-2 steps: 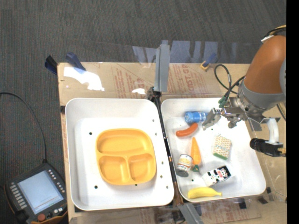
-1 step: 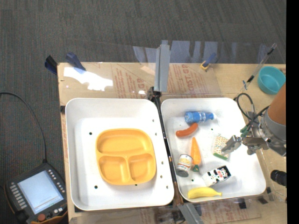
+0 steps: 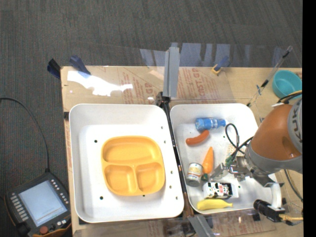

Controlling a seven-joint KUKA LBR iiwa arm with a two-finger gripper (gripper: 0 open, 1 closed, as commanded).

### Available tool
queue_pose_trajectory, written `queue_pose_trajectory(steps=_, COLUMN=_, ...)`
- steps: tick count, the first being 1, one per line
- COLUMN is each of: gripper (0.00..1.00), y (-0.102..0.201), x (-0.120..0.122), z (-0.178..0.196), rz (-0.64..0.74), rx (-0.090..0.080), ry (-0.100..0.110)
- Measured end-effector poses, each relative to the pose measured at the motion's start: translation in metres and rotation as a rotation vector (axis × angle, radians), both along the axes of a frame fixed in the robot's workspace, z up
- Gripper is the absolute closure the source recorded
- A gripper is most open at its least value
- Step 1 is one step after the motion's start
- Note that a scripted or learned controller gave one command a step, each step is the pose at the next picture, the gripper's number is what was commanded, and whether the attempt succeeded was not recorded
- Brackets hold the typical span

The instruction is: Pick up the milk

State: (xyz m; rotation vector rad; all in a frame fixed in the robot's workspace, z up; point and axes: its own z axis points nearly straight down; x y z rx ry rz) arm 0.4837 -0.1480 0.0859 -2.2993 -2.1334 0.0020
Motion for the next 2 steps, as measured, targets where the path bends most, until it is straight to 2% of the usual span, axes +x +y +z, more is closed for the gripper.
queue_pose_trajectory(steps=1, gripper=0.00, y=0.0405, x=-0.0069, z=0.0012, rz=0.300, rx=0.000, ry=-0.006)
queue_pose_trajectory(steps=2, gripper=1.00, y=0.0394, x=-0.0070, z=0.0096, rz=0.294, rx=0.001, ry=-0.005)
